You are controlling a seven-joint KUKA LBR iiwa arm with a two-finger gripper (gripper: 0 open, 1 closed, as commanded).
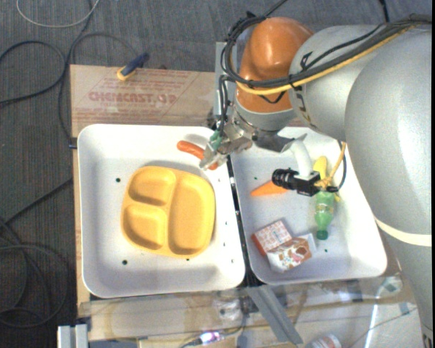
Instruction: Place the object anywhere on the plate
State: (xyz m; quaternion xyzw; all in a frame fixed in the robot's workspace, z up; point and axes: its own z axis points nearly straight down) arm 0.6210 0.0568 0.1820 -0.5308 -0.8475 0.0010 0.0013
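Where claw (216,149) hangs, perhaps an orange carrot (191,149) beside plate (171,210).

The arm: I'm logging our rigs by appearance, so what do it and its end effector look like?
The arm is built of bulky, rounded grey segments with a glossy orange band above the wrist. Black cables and one yellow cable loop over the band and run along the grey shell. The end effector is a small metallic assembly with greenish fittings; finer markings are too small to tell.
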